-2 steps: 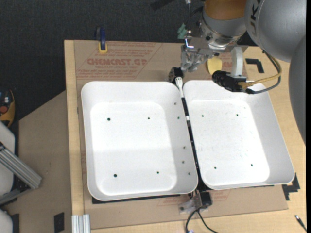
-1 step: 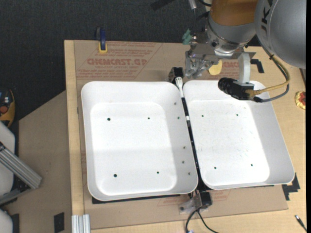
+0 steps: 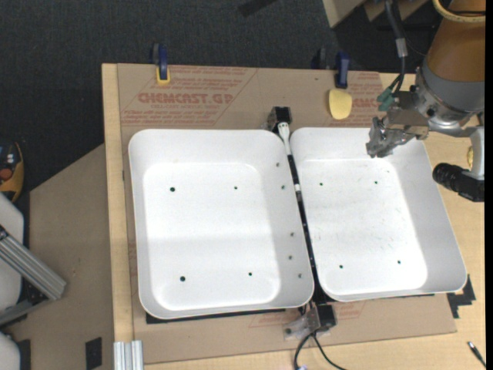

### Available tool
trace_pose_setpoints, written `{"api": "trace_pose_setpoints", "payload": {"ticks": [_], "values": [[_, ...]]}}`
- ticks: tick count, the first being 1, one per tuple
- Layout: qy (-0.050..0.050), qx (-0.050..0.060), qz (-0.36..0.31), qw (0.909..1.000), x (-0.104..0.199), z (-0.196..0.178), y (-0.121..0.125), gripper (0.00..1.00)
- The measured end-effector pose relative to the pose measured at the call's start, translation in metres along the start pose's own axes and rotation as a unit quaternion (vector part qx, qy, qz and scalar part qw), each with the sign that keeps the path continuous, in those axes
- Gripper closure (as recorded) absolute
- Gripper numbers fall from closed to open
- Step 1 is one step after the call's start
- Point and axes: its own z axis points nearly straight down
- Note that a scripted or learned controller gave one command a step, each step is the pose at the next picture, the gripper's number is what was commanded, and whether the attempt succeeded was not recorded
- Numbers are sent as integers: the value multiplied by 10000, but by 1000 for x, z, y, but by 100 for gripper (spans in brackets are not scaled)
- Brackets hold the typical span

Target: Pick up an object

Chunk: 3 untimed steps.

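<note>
Camera view: two white bins side by side on a brown board [image 3: 200, 91]. Left bin [image 3: 208, 230] and right bin [image 3: 362, 230] touch along their inner rims. Each floor shows four small dark dots. A black clip [image 3: 280, 118] sits at the far end of the seam between them. At the near end is a small connector [image 3: 312, 322] with a cable that runs off the bottom edge.

The only loose thing seen is a small pale yellow lump [image 3: 340, 103]. It lies on the board just beyond the right bin's far rim, outside both bins and below a blue clamp [image 3: 342, 68]. Rounded outline; too small to say what it is. A second blue clamp [image 3: 161, 56] holds the board's far left corner.

Arm [image 3: 454, 68] enters from the upper right, cut off by the top and right edges. Gripper [image 3: 380, 146] points down over the far right corner of the right bin and hides part of that rim. It is near the lump but apart from it, to the lump's right. Cannot tell how wide the gripper stands: too small and dark against the rim. Nothing visible in its grasp. Height above the bin cannot be judged.

Red print on the board is partly legible.
</note>
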Motion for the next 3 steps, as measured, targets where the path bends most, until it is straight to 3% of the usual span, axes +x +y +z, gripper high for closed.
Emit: {"api": "trace_pose_setpoints", "payload": {"ticks": [1,2,3], "values": [[18,-10,-65,10000,4,13,11,100],[17,-30,-65,10000,6,-21,-23,100],[15,-140,-93,9999,36,-209,-24,100]]}}
